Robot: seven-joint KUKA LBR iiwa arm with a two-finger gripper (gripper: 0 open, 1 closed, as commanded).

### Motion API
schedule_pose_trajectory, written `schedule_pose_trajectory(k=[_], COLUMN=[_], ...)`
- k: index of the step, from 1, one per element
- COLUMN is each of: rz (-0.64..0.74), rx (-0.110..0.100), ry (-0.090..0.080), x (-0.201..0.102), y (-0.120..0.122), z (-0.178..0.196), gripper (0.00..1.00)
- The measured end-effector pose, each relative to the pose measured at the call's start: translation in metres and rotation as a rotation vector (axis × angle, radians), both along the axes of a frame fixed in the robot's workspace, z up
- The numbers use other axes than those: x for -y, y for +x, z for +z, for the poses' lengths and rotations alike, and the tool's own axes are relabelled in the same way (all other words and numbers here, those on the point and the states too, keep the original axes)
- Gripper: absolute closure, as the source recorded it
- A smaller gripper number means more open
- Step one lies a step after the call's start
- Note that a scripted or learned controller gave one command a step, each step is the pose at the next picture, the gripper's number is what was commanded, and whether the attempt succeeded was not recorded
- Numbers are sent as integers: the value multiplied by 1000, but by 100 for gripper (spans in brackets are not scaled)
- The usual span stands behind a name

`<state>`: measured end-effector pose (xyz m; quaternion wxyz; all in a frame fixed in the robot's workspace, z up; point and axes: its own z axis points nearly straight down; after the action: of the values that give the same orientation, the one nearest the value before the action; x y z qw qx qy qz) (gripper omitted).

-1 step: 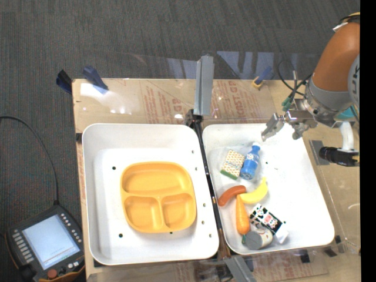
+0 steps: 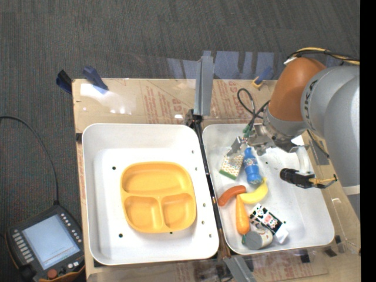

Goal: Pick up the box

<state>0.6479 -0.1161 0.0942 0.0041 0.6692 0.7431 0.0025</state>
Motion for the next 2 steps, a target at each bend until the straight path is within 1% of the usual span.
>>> schedule_pose_trajectory(k=[1, 2], rz=[168, 442], rx=[5, 5], ry=[-1, -2], x=[-24, -20], y=[-38, -101], z=[0, 0], gripper=[0, 0])
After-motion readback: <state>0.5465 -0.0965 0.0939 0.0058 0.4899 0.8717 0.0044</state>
